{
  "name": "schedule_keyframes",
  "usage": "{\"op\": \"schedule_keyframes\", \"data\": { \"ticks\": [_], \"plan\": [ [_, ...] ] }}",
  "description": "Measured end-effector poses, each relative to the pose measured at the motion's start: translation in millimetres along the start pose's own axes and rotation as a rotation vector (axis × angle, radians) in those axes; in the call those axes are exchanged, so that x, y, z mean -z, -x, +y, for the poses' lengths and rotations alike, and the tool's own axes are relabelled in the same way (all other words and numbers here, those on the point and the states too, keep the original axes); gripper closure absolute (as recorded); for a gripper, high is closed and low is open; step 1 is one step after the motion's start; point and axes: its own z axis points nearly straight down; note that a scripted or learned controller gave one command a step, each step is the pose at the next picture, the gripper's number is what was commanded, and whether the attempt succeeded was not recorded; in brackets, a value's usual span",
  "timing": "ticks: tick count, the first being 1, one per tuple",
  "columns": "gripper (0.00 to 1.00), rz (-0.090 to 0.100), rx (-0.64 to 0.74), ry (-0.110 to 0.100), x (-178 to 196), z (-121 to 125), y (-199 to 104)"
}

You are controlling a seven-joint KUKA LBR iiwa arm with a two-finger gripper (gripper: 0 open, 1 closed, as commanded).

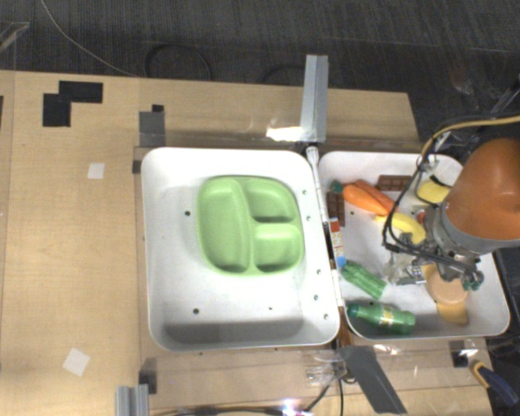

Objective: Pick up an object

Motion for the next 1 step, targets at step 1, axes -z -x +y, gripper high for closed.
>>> {"op": "schedule_keyframes", "data": {
  "ticks": [1],
  "plan": [
    [1.00,0.021,0.050,0.009,123.2,40.6,73.4]
  ]
}}
